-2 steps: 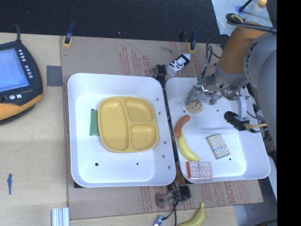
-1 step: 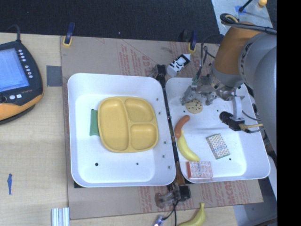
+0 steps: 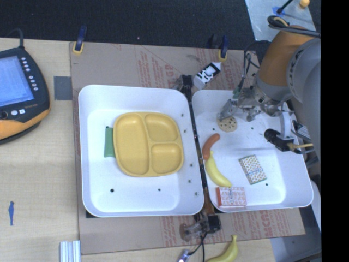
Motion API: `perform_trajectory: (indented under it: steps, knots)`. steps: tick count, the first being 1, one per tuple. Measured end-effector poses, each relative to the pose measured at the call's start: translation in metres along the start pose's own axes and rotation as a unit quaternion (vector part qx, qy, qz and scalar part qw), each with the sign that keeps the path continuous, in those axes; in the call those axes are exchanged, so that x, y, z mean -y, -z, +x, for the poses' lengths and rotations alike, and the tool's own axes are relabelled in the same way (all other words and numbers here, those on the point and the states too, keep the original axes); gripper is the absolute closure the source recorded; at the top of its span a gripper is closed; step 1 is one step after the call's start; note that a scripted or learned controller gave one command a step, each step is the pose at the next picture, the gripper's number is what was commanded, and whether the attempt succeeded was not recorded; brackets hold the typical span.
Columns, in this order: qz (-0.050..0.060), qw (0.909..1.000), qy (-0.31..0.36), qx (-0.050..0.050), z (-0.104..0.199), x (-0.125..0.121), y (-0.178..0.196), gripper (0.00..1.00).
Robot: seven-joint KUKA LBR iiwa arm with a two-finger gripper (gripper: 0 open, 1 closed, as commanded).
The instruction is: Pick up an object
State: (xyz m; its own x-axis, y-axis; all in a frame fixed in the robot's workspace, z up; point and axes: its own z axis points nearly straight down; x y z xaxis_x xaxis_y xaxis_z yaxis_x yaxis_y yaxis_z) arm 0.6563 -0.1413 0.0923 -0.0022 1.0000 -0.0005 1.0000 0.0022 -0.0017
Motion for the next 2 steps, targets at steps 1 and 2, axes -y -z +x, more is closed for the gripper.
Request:
perform_trajectory:
  steps: [1,2]
  knots:
    - [0.0,1.0,0.001,0.0,-0.0005,-0.0004,0.0108,1.0]
    - [0.0,1.0,0.001,0.0,-0.0004,-0.0003,0.0107,0.0]
